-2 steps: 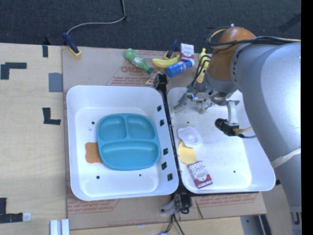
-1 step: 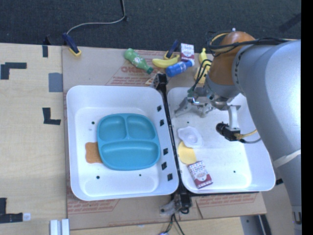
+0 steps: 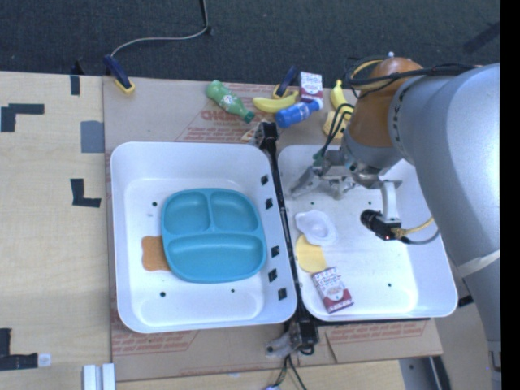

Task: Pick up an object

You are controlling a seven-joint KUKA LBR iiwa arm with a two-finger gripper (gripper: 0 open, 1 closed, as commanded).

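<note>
In the right bin (image 3: 422, 299) lie a small white cup (image 3: 316, 227), a yellow round piece (image 3: 310, 257) just below it, and a red-and-white carton (image 3: 331, 289) near the front wall. My gripper (image 3: 317, 189) hangs over that bin's far left corner, just above the white cup. Its metal fingers (image 3: 302, 184) are spread open with nothing between them. The left bin (image 3: 130, 299) holds a blue divided plate (image 3: 214, 234) with an orange-brown flat piece (image 3: 153, 253) sticking out from under its left side.
Behind the bins on the cardboard lie a green bottle (image 3: 227, 101), a banana (image 3: 275, 102), a blue bottle (image 3: 294, 114), a small carton (image 3: 311, 83) and a yellow item (image 3: 337, 96). A blue-and-yellow clamp (image 3: 119, 73) sits at the far left. The grey arm (image 3: 455, 153) covers the right bin's far right.
</note>
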